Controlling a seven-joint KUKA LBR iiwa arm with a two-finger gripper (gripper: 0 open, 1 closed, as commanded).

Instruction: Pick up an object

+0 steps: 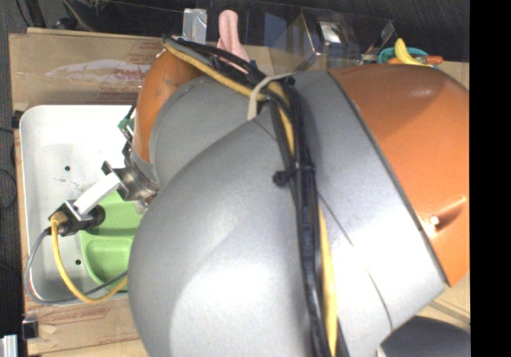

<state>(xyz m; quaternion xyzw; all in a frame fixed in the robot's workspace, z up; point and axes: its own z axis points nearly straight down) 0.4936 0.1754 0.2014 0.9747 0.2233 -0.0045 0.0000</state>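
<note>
My grey and orange arm (303, 204) fills most of the camera view and reaches down into the left bin (36, 148). The gripper (112, 192) sits at the arm's lower left end, low over the bin, largely covered by the wrist. A light green object (108, 255) lies on the bin floor just below and beside it, partly hidden by the arm. A white bracket with a black plug (76, 220) sticks out to the left, and a yellow cable (68, 279) loops from it over the bin floor.
The right bin is hidden under the arm. A pink object (230, 32) stands at the back behind the arm. Yellow and teal items (403, 52) lie at the back right. Brown cardboard (80, 68) borders the left bin.
</note>
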